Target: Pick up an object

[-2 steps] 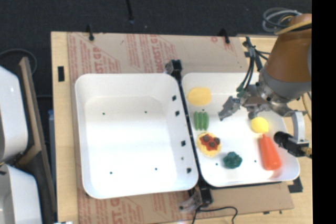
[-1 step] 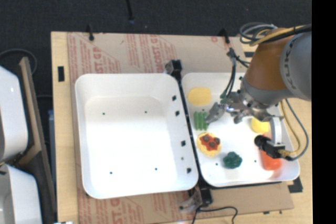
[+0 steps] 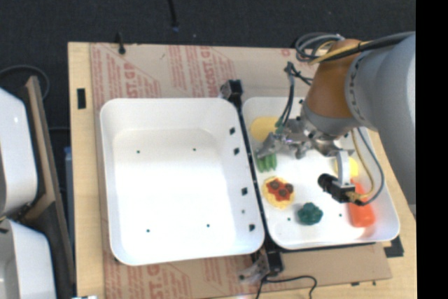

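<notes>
Right bin (image 3: pixel 329 233), beside the left bin (image 3: pixel 168 178): block (image 3: pixel 267 163) by its left wall, flat piece (image 3: pixel 278 192) just below it in view. Knobbly ball (image 3: pixel 309 213) right of that, chunk (image 3: pixel 362 216) in the lower right corner.

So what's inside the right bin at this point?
A green piece by the gripper, a pale yellow one, a yellow-and-red one, a dark teal one and an orange one. The arm covers the bin's far right part, hiding anything there.

Red lettering (image 3: pixel 183 80) runs across the cardboard sheet (image 3: pixel 150 56), too blurred to read.
</notes>
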{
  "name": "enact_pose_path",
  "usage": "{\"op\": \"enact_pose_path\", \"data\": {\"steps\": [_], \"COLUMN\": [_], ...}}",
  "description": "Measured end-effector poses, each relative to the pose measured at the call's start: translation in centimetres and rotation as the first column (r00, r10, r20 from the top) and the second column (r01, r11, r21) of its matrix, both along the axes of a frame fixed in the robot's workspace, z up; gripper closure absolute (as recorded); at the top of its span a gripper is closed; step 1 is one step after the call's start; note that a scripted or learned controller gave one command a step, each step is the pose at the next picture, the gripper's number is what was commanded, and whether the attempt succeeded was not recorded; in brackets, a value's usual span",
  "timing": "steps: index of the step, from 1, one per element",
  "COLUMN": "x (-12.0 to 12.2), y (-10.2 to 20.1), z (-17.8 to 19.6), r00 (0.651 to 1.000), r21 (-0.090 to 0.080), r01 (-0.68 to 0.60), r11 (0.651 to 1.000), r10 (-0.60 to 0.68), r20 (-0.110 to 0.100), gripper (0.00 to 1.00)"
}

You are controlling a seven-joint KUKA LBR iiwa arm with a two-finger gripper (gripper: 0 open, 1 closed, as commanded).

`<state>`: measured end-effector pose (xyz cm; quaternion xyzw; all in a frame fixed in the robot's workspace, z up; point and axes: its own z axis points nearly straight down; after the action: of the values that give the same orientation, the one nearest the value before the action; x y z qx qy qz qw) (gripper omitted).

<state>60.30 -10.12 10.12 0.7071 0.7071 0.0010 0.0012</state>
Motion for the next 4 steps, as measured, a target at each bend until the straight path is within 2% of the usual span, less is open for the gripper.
{"op": "enact_pose_path", "data": {"steps": [1,3,4], "x": [5.4,8.6,8.4], "y": [-0.3,0.2,-0.1], "z": [0.2,0.0,0.9], "r00": [1.000,1.000,1.000], "r21": [-0.001,0.000,-0.001], "r01": [0.000,0.000,0.002], "r11": [1.000,1.000,1.000], "r10": [0.000,0.000,-0.002], "r20": [0.002,-0.004,-0.011], "gripper": [0.00,0.00,1.00]}}
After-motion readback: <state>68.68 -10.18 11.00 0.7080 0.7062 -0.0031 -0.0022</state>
